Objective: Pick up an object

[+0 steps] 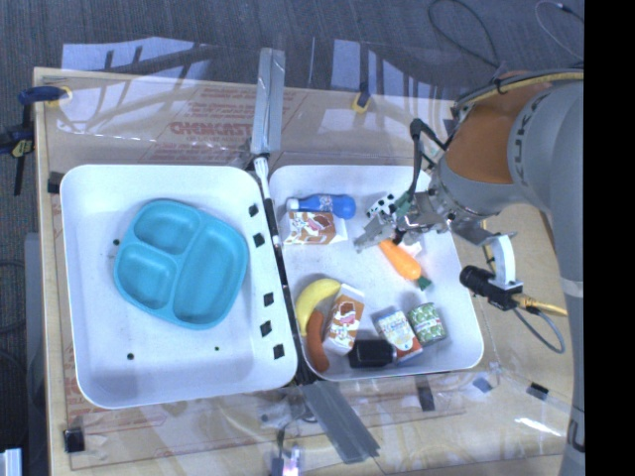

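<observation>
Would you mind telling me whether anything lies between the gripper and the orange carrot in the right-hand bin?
Nothing visible does. The gripper sits directly above the carrot, at its upper end. The nearest neighbours, a small black-and-white toy to the upper left and a green carton below, both lie off to the side.

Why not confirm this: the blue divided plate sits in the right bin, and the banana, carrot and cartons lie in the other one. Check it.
Wrong on one point: the blue divided plate sits in the left bin, as the camera view shows. The banana, carrot and cartons lie in the other one.
</observation>
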